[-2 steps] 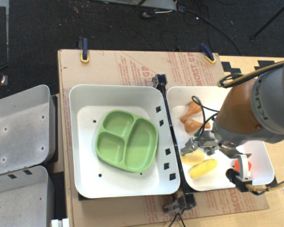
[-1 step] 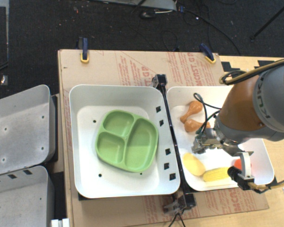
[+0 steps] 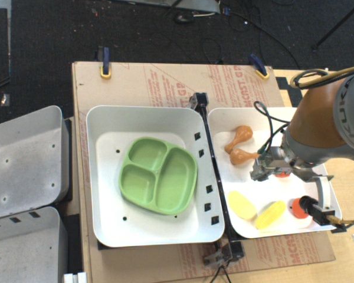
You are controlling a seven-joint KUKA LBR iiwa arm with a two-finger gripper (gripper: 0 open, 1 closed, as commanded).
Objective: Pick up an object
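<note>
The right bin (image 3: 283, 114) holds two orange-brown drumstick-shaped toys, one (image 3: 241, 135) near the back and one (image 3: 242, 156) just in front of it. Toward the front lie a pale yellow oval piece (image 3: 241, 205) and a brighter yellow piece (image 3: 270, 214). A small red-orange object (image 3: 298, 209) sits at the front right. My gripper (image 3: 264, 168) hangs low over the middle of this bin, just right of the nearer drumstick and behind the yellow pieces. The arm's orange band (image 3: 318, 119) rises behind it. Nothing can be seen held in the gripper.
The left bin (image 3: 100, 158) carries a green divided plate (image 3: 158, 174) at its middle. A black divider (image 3: 209, 158) runs between the bins. Cables trail from the wrist across the right bin's front right corner. Grey trays (image 3: 23, 158) lie off the bench to the left.
</note>
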